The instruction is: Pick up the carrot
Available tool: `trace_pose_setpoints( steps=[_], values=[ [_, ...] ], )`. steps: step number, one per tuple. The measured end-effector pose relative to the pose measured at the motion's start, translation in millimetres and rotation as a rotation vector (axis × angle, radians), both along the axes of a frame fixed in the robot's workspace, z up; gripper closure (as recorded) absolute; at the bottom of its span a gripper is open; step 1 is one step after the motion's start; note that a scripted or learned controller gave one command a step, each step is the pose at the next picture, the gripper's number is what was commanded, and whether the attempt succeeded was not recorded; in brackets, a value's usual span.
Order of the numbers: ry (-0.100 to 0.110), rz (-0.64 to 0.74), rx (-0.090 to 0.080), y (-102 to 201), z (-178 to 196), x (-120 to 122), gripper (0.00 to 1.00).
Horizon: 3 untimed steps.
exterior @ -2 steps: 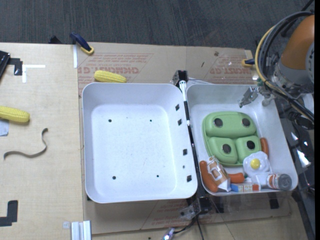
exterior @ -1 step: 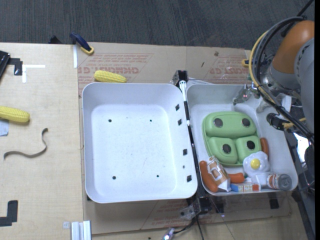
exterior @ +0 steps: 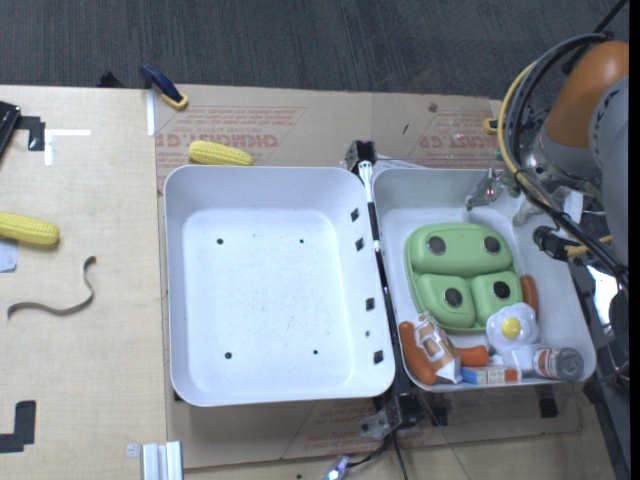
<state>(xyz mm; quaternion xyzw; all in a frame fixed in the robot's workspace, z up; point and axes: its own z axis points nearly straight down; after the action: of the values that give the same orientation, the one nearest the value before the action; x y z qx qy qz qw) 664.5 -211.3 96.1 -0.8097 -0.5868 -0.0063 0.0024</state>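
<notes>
The carrot, a short orange stick, lies in the right bin against the right side of a green moulded block. The grey arm with its orange band comes in at the upper right. Its gripper hangs over the bin's far right corner, up and to the left of the carrot and well apart from it. I see nothing held in it.
The right bin's near end also holds a fried-egg toy, a wrapped snack, a red-orange sausage, a small box and a bottle. The left bin is beside it. Two corn cobs lie on the bench.
</notes>
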Motion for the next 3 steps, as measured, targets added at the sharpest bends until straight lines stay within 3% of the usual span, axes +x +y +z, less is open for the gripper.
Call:
trace_pose_setpoints(
  steps=[2,3],
  values=[
    [0.0,0.0,0.0,0,0,0,0.0],
    [-0.001,0.004,-0.013,-4,10,0,1.0]
  ],
)
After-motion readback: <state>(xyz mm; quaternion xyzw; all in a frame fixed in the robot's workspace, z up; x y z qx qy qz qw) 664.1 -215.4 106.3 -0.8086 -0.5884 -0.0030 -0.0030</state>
